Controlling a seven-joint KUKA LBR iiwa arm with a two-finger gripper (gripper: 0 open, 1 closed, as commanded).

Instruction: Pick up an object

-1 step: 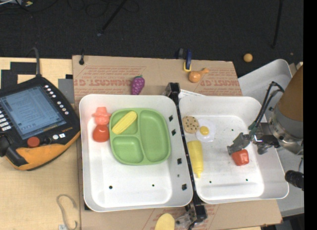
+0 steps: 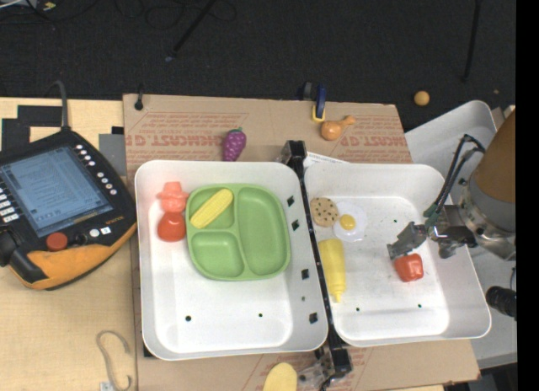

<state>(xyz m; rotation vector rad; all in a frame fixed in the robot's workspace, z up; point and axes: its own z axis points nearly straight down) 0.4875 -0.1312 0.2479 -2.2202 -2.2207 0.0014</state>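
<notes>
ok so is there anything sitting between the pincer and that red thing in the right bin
Nothing visible is in the way. The pincer is right above and just left of the red object on the right bin floor. The yellow bottle, cookie and fried egg all lie farther left.

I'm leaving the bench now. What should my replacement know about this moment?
Gripper: low in the right bin, just above the red toy; a grasp can't be confirmed.
Right bin also has a cookie, fried egg and yellow bottle.
Left bin: green divided plate with corn, red figure beside it.
Done: nothing lifted. Left: pick one object.
</notes>
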